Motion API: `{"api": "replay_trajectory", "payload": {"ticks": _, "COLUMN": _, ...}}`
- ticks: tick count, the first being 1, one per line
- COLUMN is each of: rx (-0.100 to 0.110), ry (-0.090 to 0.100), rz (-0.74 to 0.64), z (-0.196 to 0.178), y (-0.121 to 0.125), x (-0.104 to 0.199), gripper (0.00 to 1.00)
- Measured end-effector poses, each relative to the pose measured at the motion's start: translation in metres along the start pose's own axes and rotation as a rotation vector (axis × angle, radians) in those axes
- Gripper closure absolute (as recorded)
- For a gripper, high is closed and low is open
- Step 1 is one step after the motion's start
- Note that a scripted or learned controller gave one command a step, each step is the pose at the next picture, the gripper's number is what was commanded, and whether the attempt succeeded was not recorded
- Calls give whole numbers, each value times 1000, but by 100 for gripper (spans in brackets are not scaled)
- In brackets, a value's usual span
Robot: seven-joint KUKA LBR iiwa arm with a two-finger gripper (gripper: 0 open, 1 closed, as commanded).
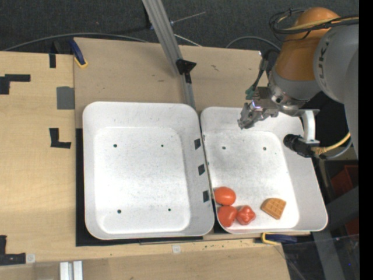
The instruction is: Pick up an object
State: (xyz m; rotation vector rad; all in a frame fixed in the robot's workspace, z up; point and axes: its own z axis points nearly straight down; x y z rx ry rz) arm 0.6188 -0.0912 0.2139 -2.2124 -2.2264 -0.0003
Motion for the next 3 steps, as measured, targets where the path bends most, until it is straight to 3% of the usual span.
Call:
{"api": "replay_trajectory", "payload": {"ticks": 1, "rx": -1, "ry": -1, "rz": 0, "z": -3, "y": 7, "x": 51, "gripper": 100}}
{"api": "replay_trajectory", "payload": {"ticks": 3, "rx": -1, "ry": -1, "rz": -1, "z": -13, "y": -3, "x": 166, "gripper": 100}}
